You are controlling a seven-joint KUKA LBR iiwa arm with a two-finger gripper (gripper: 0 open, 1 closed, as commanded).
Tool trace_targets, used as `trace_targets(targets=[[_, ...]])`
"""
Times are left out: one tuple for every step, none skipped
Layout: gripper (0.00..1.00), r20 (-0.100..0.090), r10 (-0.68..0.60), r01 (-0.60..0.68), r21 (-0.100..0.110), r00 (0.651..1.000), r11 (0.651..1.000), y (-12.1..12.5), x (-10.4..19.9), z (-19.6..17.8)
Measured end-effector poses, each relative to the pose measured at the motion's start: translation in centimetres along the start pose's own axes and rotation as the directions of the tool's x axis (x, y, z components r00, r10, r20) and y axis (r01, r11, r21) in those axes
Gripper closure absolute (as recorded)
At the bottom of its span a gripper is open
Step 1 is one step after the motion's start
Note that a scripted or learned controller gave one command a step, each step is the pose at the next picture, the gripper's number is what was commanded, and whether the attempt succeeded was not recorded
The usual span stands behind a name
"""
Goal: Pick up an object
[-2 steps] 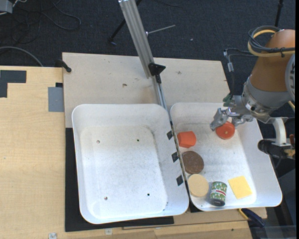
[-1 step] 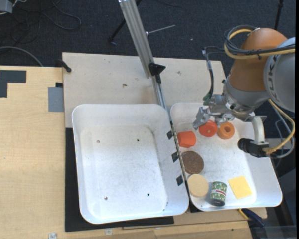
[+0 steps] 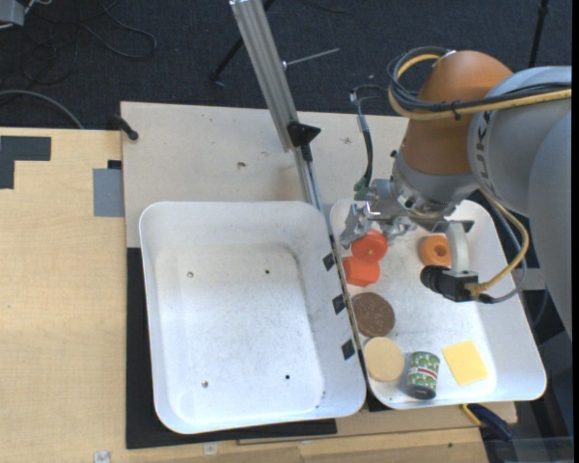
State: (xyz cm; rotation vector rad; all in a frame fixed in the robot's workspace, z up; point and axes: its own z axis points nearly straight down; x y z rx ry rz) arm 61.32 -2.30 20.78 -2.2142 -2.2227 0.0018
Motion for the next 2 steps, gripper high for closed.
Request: trace_targets(targets=[[1.0, 0.0, 0.0, 0.0, 0.0, 1.0, 1.0, 0.2, 5.2, 0.2], [1.0, 0.001, 0.0, 0.0, -0.003, 1.0, 1.0, 1.6, 9.9, -1.0]])
